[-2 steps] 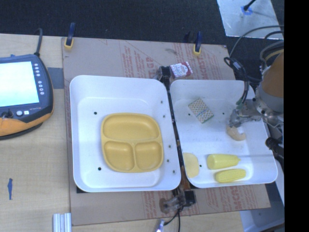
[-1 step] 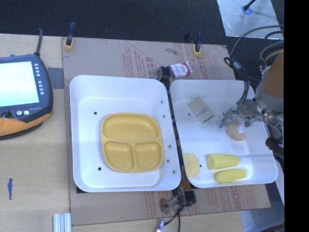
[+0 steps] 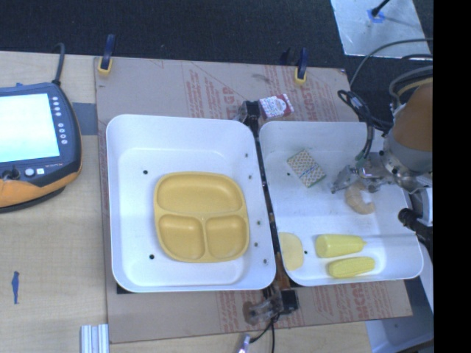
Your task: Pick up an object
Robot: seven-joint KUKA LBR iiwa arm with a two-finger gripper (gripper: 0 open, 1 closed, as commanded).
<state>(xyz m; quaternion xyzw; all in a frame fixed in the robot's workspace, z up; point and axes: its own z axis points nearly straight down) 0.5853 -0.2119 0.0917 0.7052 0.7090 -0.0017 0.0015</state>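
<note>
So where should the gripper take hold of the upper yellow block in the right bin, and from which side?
Probably across the middle of the upper yellow block, coming straight down. It lies flat with its long axis across the right bin, so its short width looks the easier span. There is bare floor above it and a narrow gap to the lower yellow block, so finger room looks tighter on that side.
</note>
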